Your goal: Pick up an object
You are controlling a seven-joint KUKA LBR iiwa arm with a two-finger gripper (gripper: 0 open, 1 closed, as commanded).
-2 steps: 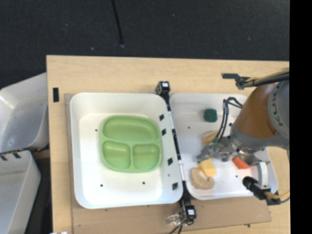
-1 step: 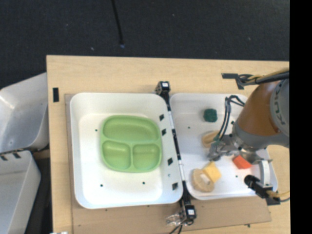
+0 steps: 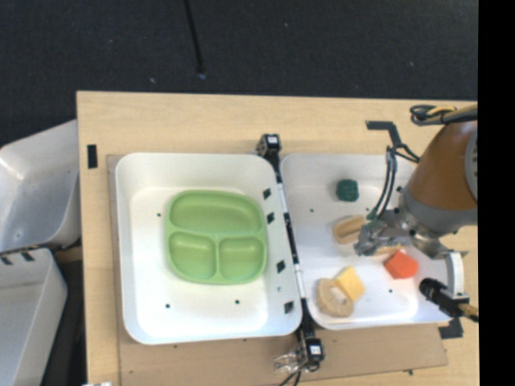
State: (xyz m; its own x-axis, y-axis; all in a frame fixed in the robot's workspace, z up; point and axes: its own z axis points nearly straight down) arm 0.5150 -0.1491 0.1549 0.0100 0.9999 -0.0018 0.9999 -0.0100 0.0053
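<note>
Camera view: gripper (image 3: 372, 242) low in right bin (image 3: 322, 207), beside tan piece (image 3: 348, 227) & orange block (image 3: 401, 265); fingers' state can't tell.

Two white bins (image 3: 129, 240) sit on one desk (image 3: 201, 119). One green tray (image 3: 216, 236) with three compartments. One dark green ball (image 3: 347, 189), one orange block (image 3: 401, 265), one yellow block (image 3: 351, 282), and two tan pieces (image 3: 348, 227).

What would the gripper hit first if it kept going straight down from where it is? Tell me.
Probably the tan object lying in the right bin: the gripper sits just beside its right end. Depth is unclear from this slanted view, so it might instead meet the bare bin floor between that object and the orange block.
</note>
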